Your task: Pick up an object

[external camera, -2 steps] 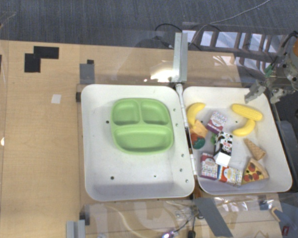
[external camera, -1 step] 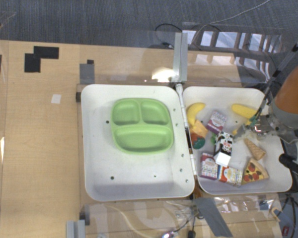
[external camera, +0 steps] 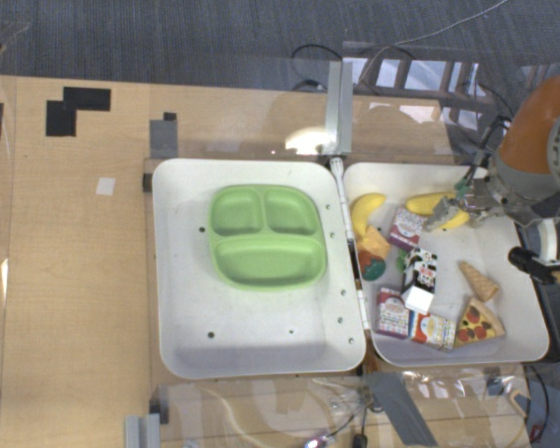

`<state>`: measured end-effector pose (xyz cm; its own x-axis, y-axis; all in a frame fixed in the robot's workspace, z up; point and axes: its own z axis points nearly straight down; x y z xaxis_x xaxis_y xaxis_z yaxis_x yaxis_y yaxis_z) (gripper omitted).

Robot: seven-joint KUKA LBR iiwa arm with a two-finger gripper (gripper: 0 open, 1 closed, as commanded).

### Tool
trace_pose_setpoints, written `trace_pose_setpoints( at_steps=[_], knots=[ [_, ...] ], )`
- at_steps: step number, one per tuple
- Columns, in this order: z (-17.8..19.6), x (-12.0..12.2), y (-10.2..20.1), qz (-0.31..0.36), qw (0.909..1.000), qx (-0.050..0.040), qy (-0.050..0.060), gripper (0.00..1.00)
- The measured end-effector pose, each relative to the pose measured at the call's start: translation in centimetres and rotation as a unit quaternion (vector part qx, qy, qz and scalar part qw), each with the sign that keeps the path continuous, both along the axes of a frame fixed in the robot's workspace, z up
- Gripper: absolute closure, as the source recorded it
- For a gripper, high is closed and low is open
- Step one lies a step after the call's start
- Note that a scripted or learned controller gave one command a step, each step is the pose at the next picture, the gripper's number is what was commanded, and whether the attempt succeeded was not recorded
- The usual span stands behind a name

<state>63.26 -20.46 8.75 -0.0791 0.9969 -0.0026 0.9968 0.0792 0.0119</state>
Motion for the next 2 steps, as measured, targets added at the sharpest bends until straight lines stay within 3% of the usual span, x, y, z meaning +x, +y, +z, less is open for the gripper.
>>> trace_pose_setpoints(
  at_steps=[1,2],
  knots=[
    [0.0,1.8,0.7,0.024,0.9997,-0.0005,0.002,0.0],
    [-0.1,3.2,4.5,-0.01,0.9998,-0.0014,0.016,0.0]
  ],
)
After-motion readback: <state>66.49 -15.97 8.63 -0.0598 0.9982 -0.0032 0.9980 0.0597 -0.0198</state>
